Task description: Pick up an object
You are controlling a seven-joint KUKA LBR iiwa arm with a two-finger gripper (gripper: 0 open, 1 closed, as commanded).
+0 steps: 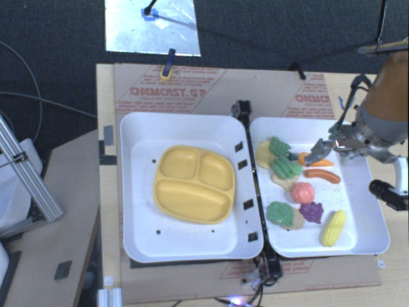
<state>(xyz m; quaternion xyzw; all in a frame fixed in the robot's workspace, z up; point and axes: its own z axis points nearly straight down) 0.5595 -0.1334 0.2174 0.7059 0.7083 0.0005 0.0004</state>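
Camera view, read from the left: the left bin carries a yellow divided tray with three compartments, lying flat near the bin's middle. Across the central divider, the right bin holds a cluster of toy food: green leafy pieces, a pink round piece, a purple grape bunch, a green piece, a yellow corn cob, and two long pieces, an orange carrot and an orange-red sausage. The gripper hangs at the bin's upper right, tips just above the carrot's right end; how far apart they stand cannot be made out. Likely target is the carrot, directly beneath and slightly left of the tips, its long axis running left-right, so the close should cross that axis.
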